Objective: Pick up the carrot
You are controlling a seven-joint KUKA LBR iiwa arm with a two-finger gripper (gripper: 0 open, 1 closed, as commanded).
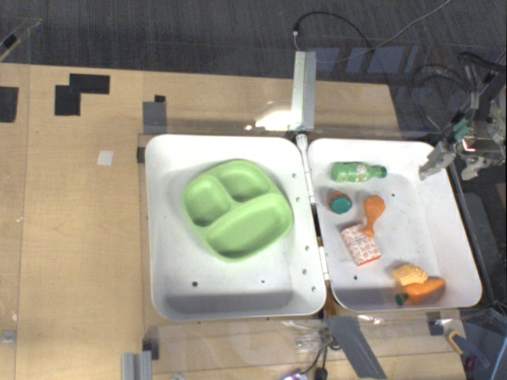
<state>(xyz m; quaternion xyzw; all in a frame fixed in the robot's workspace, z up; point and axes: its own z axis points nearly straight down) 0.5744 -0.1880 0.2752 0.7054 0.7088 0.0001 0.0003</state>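
Resting in right bin (pixel 444 212): carrot (pixel 422 290) | bench (pixel 71 236): wood | hand (pixel 437 161): state unclear

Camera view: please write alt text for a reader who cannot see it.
The carrot lies untouched in the right bin's near corner, beside a yellow toy, while the arm's hand hovers at the bin's far right edge. A green divided plate sits in the left bin.
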